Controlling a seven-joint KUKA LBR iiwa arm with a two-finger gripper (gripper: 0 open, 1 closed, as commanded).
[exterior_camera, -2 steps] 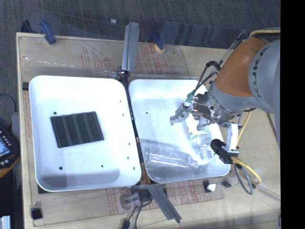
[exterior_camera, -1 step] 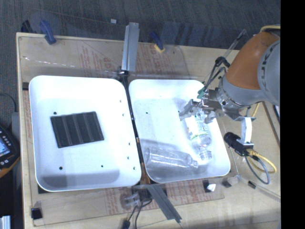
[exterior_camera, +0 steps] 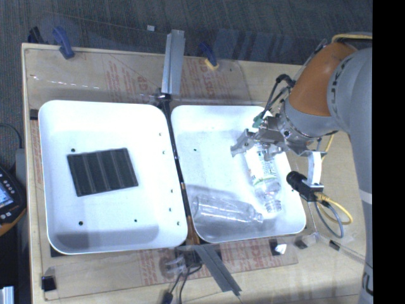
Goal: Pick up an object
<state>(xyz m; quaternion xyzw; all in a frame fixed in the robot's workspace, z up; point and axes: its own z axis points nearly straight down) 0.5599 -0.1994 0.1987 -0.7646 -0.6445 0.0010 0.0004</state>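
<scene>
My gripper (exterior_camera: 255, 140) hangs over the right part of the right bin (exterior_camera: 209, 125), at the end of the grey arm with the orange band (exterior_camera: 316, 87). Just below it lies a clear plastic bottle with a white label (exterior_camera: 264, 177), pointing toward the bin's front right corner; its upper end is hidden under the gripper. Whether the gripper touches it I cannot tell. A second clear bottle (exterior_camera: 224, 209) lies on its side along the front wall of the same bin. In the left bin (exterior_camera: 57, 125) rests a dark ribbed rectangular pad (exterior_camera: 102, 171).
A metal divider bar (exterior_camera: 172, 62) stands at the back between the bins. Blue clamps (exterior_camera: 63, 43) hold the bench's back edge. Cables (exterior_camera: 332, 211) loop off the arm beside the right bin's front right corner.
</scene>
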